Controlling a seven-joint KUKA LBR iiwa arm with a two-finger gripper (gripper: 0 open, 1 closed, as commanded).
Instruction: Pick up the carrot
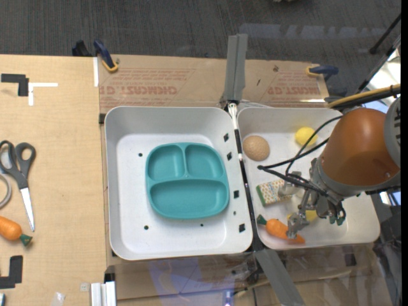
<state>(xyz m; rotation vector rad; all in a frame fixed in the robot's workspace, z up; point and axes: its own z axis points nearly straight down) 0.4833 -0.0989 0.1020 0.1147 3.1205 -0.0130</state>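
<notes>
My hand (pixel 295 225) sits over the carrot (pixel 276 228); grip state unclear, so I centre on its thick middle.

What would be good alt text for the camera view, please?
The arm's claw hangs right above a toy carrot in the right bin, which also holds an egg, a lemon and a small packet. The left bin holds a teal divided plate.
</notes>
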